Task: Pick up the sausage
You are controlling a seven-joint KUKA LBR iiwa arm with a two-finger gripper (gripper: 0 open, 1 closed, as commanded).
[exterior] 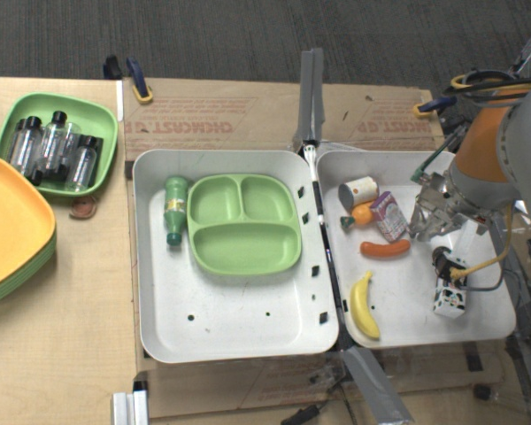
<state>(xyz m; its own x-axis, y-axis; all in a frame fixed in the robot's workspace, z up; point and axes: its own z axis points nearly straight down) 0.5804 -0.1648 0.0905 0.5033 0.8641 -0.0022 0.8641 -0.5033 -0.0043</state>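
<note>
Five loose things are crowded into the right bin (411,319) with the gripper (427,224), which is held low over the bin floor. How wide it stands cannot be told from this angle. The sausage (385,249) is seen just beside the gripper, on the side toward the other bin, lying flat and apart from it.

A purple carton (390,216) lies just as close to the gripper and could be knocked or pinched instead if the descent is misjudged. The rounded sausage could also be rolled away on the smooth white plastic.

Farther from the gripper an orange piece (363,213), a white cup (360,189) and a banana (365,306) are found.

Farthest off, the left bin (230,319) is taken up by a green divided plate (243,224) and a green bottle (174,209). The cardboard-covered bench (212,122) and a dark floor (248,16) lie beyond.
</note>
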